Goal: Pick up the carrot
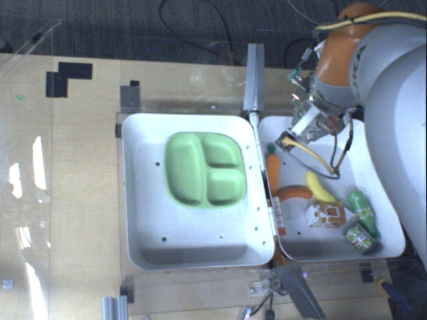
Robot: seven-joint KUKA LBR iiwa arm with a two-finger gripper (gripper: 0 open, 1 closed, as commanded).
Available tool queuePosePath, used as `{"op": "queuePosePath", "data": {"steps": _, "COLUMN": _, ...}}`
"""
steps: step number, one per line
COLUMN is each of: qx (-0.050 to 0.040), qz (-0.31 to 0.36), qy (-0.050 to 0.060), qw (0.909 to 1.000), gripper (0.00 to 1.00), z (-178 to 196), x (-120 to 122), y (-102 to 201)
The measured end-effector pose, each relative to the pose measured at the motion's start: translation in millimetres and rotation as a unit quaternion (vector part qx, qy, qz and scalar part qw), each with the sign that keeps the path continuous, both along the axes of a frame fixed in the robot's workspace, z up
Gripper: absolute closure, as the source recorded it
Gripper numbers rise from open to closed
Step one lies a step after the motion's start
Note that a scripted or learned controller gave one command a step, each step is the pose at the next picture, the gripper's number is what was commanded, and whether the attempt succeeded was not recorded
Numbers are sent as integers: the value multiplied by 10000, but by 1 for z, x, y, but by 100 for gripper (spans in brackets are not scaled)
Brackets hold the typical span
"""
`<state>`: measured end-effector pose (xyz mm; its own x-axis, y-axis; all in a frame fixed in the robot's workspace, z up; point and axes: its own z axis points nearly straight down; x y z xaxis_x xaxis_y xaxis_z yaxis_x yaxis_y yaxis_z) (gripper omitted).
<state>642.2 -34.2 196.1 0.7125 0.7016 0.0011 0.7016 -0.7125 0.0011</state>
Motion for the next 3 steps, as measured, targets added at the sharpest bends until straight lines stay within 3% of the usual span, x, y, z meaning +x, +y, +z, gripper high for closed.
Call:
{"op": "queuePosePath", "data": {"steps": 1, "qx": -1, "qz": 2, "qy": 0, "qw": 10000, "gripper": 0, "z": 0, "x": 0, "y": 0}}
{"op": "queuePosePath", "data": {"steps": 2, "qx": -2, "qz": 1812, "qy": -4, "qw": 9834, "gripper": 0, "z": 4, "x": 12, "y": 45}}
{"op": "queuePosePath", "data": {"steps": 3, "qx": -9, "qz": 3892, "qy": -10, "qw": 9212, "gripper": 0, "z": -9, "x": -9, "y": 10}}
